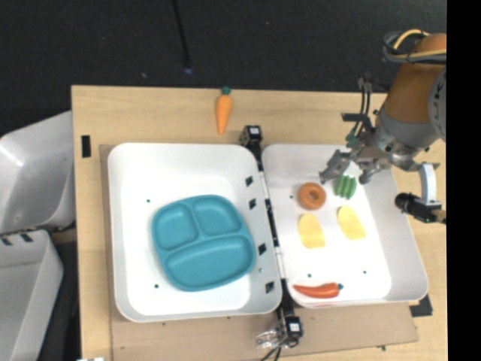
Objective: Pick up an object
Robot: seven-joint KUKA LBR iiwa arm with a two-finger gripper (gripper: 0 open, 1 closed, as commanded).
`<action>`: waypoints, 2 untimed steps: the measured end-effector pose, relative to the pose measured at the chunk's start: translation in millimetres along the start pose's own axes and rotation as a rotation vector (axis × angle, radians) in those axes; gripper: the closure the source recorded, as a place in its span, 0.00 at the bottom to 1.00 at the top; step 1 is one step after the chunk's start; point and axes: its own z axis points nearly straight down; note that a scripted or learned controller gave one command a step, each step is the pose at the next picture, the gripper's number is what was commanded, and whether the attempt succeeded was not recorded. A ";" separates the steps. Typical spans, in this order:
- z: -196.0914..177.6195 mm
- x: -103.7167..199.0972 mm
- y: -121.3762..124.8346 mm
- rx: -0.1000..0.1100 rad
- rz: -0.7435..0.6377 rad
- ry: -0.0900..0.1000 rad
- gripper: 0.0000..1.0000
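Wooden bench on dark floor, two white bins side by side, touching at the seam. Left bin holds a teal divided plate with three compartments: two small at the far side, one large at the near side. It lies flat, slightly rotated.

Toy carrot is on bare bench just beyond the left bin's far edge, green top pointing away.

In the right bin: brown donut, two yellow pieces just near of it and apart from each other, and a red chili against the near rim.

Black clamp sits at the far end of the seam. White housing stands off the bench's left side.
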 end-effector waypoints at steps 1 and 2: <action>-8.9 0.4 3.0 -0.014 -0.003 -0.002 0.00; 45.8 -8.6 -4.0 -0.010 -0.002 -0.003 0.00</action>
